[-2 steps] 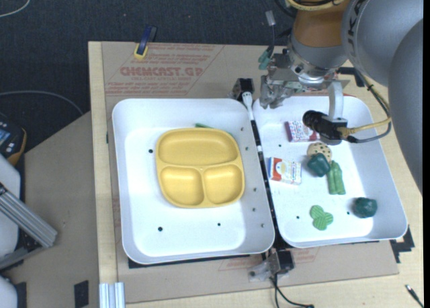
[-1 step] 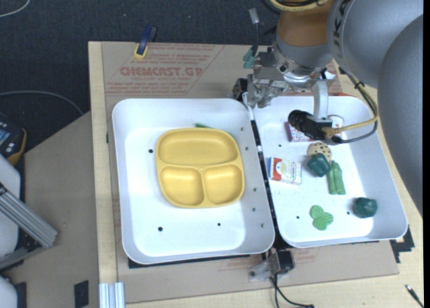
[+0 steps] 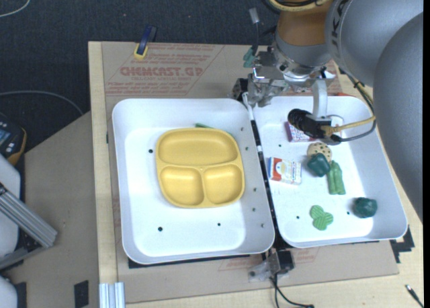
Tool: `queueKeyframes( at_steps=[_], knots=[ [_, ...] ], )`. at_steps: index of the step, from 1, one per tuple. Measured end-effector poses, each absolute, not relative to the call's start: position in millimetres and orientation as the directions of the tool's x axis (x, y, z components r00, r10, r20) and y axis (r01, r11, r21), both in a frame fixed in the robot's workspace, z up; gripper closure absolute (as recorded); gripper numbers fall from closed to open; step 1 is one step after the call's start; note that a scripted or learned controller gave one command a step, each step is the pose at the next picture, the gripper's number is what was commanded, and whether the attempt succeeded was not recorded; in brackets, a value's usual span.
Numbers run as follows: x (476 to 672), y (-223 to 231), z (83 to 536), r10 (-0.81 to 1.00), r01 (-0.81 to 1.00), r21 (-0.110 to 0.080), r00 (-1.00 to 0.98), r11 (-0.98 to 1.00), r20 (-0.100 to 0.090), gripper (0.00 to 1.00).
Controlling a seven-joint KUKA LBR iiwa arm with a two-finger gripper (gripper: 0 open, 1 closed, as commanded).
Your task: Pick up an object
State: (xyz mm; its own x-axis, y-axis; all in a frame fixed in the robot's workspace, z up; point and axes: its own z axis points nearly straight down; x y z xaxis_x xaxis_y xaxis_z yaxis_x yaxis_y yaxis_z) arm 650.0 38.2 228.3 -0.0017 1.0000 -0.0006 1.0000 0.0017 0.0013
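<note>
The right bin [image 3: 376, 159] holds several small items. A white carton with red and blue print [image 3: 285, 170] lies near its left wall. Beside it are a cream dotted ball [image 3: 320, 150], a teal piece [image 3: 317, 165] and a green stick [image 3: 335, 178]. A small green lump [image 3: 322, 217] and a dark teal lump [image 3: 365, 207] lie toward the front. A purple packet [image 3: 295, 134] sits at the back. My gripper [image 3: 257, 96] hangs over the far left corner of this bin, by the wall between the bins, with nothing visibly in it.
The left bin [image 3: 134, 185] carries a yellow divided plate [image 3: 199, 165], with a sliver of something green [image 3: 203, 126] showing behind its far rim. A blue and yellow clip [image 3: 143, 42] lies on the cardboard beyond the bins.
</note>
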Motion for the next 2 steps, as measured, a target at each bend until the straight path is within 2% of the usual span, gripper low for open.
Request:
queueKeyframes(
  at_steps=[2],
  knots=[
    [634.6, 35.3, 233.2, 1.000, 1.000, -0.003, 0.000, 0.000, 0.000, 1.00]
  ],
)
